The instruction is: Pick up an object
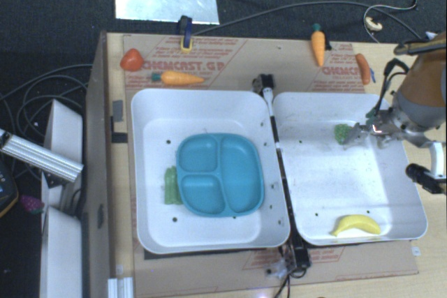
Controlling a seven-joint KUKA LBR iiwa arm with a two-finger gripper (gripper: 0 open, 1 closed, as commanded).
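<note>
Two shallow white bins are sitting side by side on the bench. The left bin (150, 115) is holding one blue divided plate (219, 174) with three compartments, and one green piece (171, 185) is lying against the plate's left edge. The right bin (328, 206) is holding two things: one small green object (343, 132) near the upper middle and one yellow banana (357, 225) near the front rim. The gripper (363, 128) is reaching in from the right and sitting just beside the green object, at its right; whether it is clenched or released, I cannot tell. Outside the bins, three carrots (181, 79) (318, 47) (362, 68) and one red tomato (131, 60) are lying on the cardboard behind
</note>
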